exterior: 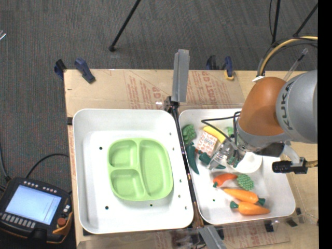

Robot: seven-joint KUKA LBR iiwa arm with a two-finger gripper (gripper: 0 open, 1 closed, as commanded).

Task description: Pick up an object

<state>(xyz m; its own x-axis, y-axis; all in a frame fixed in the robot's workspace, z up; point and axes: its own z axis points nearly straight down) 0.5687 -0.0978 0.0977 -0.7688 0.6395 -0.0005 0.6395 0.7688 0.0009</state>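
My gripper point(220, 158) is down in the right bin point(280, 196), among the toy food near the bin's left-middle. Right beside it lie a white and red carton point(207, 140) with a yellow piece point(217, 133) at its top. A dark green vegetable point(192, 157) lies along the bin's left wall, below a lighter green one point(188, 132). In front of the gripper lie a small red-orange pepper point(224, 179), a green textured piece point(245, 181) and two orange carrots point(241, 194) point(252, 208). A white round object point(250, 162) sits just right of the gripper.
The left bin point(88, 139) holds a light green divided plate point(140, 169). A grey upright post point(180, 79) stands behind the seam between the bins. A teach pendant point(33, 206) lies at the lower left, off the bench. The arm's orange band point(264, 108) hangs over the right bin's back.
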